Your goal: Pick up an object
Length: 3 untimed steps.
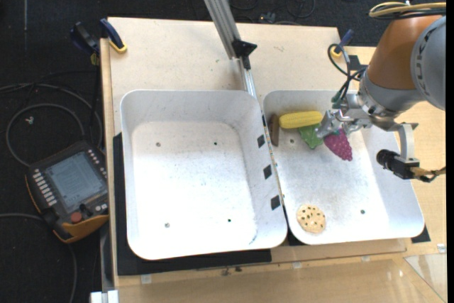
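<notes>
Three toys in right bin (pixel 397 213): corn cob (pixel 300 120), purple grape bunch (pixel 340 145), cookie (pixel 311 218) | gripper (pixel 333 121) over grapes, finger state unclear | grapes likely light, bumpy plastic; pinch across the middle.

The left bin (pixel 188 174) offers open floor from wall to wall. In the right bin (pixel 397 213), the far end is crowded: corn (pixel 301 120), a green piece (pixel 311 136) and grapes (pixel 340 145) lie bunched, with the gripper (pixel 333 123) above them. A cookie (pixel 311 218) sits alone near the front edge; between it and the cluster the floor is free.
</notes>
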{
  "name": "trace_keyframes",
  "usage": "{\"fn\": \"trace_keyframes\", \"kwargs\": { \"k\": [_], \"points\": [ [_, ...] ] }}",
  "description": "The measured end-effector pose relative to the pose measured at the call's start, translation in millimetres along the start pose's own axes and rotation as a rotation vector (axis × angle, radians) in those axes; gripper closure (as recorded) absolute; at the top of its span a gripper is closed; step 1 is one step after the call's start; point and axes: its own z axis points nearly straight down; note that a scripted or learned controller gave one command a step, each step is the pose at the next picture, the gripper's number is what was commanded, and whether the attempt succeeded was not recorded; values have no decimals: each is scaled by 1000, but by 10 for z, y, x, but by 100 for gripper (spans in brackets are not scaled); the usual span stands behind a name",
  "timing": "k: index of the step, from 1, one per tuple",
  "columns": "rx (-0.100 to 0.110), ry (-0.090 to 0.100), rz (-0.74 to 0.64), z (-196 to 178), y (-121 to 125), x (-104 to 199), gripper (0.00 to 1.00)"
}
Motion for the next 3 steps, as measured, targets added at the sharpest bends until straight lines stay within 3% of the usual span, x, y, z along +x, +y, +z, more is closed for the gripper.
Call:
{"fn": "trace_keyframes", "kwargs": {
  "k": [1,2,3],
  "points": [
    [0,-1,0,-528,-56,-77,100],
    [1,0,-3,-744,-45,-77,100],
    [7,3,-10,-683,-97,543,100]
  ]
}}
